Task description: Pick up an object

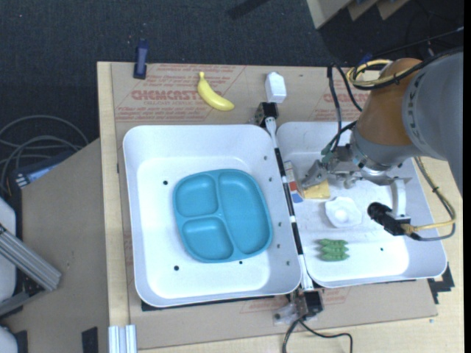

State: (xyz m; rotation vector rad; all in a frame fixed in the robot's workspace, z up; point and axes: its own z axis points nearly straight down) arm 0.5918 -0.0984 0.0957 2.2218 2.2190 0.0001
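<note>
My hand (321, 173) hovers right of frame centre in the right white bin (423, 259); cannot tell its finger state. Pale yellow wedge-shaped block (318, 190) lies just below it: probably light, soft foam. I'd pinch across the flat sides.

Blue plate (221, 215) mid-bin — margins open

Grey arm (441, 101) enters from the upper right, bulky and partly out of frame. Orange band (386, 112) sits above the wrist — cables loop around it. Wrist angled down and leftward. Gripper (324, 169) low, pointing left; its dark fingers (315, 173) blur together — their spacing cannot be made out.
</note>
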